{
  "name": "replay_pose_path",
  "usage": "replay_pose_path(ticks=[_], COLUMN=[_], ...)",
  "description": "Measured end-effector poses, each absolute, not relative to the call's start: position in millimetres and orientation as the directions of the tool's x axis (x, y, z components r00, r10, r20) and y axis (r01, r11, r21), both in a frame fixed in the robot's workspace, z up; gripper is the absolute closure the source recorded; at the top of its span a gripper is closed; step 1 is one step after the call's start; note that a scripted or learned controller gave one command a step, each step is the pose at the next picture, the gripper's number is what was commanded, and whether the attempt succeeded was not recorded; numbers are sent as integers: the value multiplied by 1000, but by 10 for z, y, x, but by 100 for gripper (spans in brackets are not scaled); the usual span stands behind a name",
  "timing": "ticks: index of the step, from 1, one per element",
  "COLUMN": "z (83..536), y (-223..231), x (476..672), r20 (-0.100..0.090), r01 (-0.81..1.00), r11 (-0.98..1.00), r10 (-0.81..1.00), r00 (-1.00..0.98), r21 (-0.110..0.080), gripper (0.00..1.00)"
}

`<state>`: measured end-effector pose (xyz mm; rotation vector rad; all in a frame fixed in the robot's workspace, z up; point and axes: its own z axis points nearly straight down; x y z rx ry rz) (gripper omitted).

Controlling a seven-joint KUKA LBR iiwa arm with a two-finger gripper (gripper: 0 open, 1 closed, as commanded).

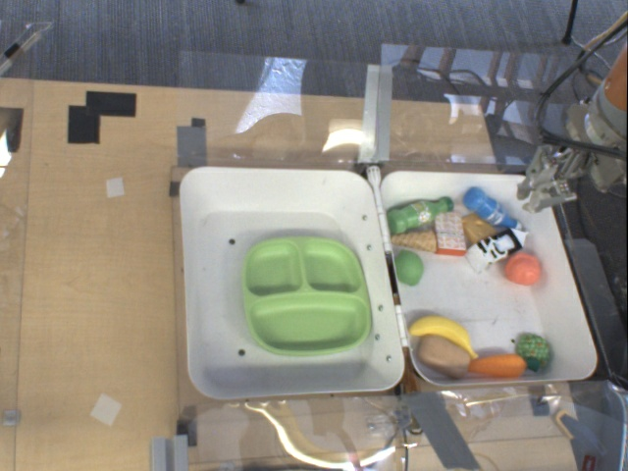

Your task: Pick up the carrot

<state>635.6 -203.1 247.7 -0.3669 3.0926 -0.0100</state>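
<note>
Camera view, read left to right: the left bin [196,263] holds a green divided tray [304,295]; the right bin [574,312] holds mixed toy foods, with the carrot [497,365] lying along its near edge between a potato [444,357], which it touches, and a small green broccoli [533,349]. The claw [547,186] hangs at the right bin's far right corner, well apart from the carrot, gripping nothing; whether it is spread or closed cannot be told. The approach step looks not yet begun, so the next move would call for travel toward the near edge and a descent clear of both neighbours.
</note>
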Motion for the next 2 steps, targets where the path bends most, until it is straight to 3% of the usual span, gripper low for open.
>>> replay_pose_path(ticks=[1, 2], z=[3057, 2966], y=[-2056, -1022], x=[5806, 5736], r20=[-16, -11], r01=[-94, 7], r11=[996, 1000], r10=[-95, 7], r00=[-995, -1000], r21=[-6, 2], gripper=[100, 100])
